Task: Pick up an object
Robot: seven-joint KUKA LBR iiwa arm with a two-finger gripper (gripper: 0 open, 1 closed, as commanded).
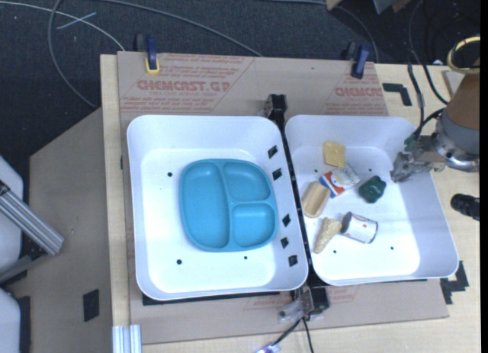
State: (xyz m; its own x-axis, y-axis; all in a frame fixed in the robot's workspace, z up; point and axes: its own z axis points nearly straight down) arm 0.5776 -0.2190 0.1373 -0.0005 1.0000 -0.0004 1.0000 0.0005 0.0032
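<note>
The bench [229, 69] is carrying two white bins side by side. The left bin [152, 214] is holding a blue tray [229, 204] with three wells. The right bin [427, 237] is holding the small things worth picking, all lying in its left and middle part. The arm [465, 115] is reaching in over the right rim of that bin, near its far right corner.

The gripper [402, 167] is hanging just inside that rim, pointing left and down. Whether it is open cannot be told from here, and nothing is showing in its grasp.

The nearest thing is the green piece [373, 189], lying just to the left and slightly nearer than the gripper, close but apart from it. By my reading, that short step left and toward the near side is what the next move turns on. Left of it a packet [339, 180] is lying slantwise, with a yellow block [334, 153] beyond it on the far side. A bread roll [315, 199] is lying further left, its long axis running near to far. Nearer the front, a white can [358, 226] is lying on its side beside a corn piece [328, 234].
</note>
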